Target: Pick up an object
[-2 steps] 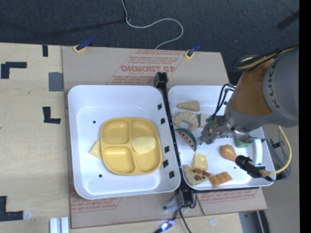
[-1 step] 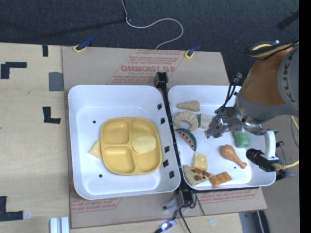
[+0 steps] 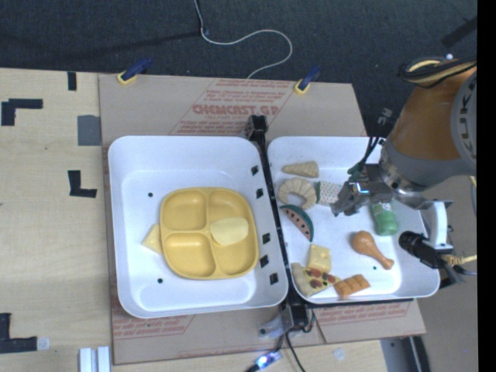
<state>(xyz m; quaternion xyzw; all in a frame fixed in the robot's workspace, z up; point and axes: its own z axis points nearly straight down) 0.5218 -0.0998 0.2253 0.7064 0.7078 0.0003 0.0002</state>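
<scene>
Jaws (image 3: 346, 201) hover low in the right bin (image 3: 403, 149), their spread impossible to tell, probably targeting the green bottle (image 3: 383, 218) at four o'clock.

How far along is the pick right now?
Done: the grey arm's claw is down in the right white bin, near the green bottle-shaped toy. In hand: nothing visibly lifted; whether the claw has closed on anything is unclear. Left: grasp and raise an item. The brown toy drumstick and striped watermelon slice lie untouched.
</scene>
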